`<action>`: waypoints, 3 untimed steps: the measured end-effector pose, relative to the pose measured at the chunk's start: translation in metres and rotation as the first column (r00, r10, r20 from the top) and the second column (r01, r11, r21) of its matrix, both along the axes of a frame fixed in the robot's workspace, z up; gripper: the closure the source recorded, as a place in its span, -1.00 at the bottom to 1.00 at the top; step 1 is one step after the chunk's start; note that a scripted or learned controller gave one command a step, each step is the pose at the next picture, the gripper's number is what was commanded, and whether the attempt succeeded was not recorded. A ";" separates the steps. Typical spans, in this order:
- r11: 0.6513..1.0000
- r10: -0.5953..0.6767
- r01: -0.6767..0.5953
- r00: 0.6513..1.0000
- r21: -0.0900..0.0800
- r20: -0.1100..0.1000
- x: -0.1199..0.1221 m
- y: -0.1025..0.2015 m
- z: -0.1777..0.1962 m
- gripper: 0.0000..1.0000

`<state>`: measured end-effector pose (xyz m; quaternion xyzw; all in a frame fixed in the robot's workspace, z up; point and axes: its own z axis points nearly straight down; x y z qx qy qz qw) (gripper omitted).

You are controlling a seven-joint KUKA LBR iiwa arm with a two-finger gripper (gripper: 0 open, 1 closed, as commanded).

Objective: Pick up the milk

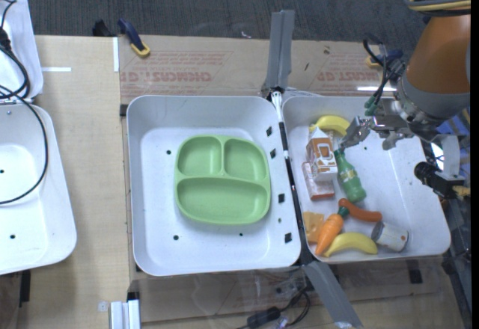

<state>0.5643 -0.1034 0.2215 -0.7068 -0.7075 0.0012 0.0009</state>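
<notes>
Nearest me, along the front wall of the right bin (419,204), I see a yellow banana (352,244) lying crosswise, an orange carrot (328,233) slanting up beside it, and a small grey can (390,236) on its side by the banana's right end. Just behind them lies a red-orange sausage-like piece (361,211); I cannot say quite what it is.

Further in lies the milk (320,160), a small white carton with orange print, flat on the bin floor near the bin's left wall. Its long axis runs near to far, and the end towards the back leans slightly right. I cannot make out which end is the top; the print is too small to read. A green bottle (349,178) lies along its right side, neck towards the back, touching or nearly touching the carton.

Behind the carton a second yellow banana (332,124) curves against the back wall.

The pincer (358,133) hangs just right of that banana, above the bottle's neck, with the grey and orange arm (441,58) behind it cut off at the right edge. I cannot tell how far the pincer is apart; nothing shows between its tips.

The left bin (142,193) holds a green divided plate (222,179). Both bins sit on the brown surface (82,81).
</notes>
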 end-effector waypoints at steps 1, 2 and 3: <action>1.000 -0.007 0.007 1.000 0.002 0.016 0.034 0.009 -0.089 -1.00; 1.000 -0.010 0.010 1.000 0.003 0.020 0.035 0.009 -0.078 1.00; 0.992 0.129 -0.129 0.992 0.000 0.000 -0.013 0.074 -0.031 1.00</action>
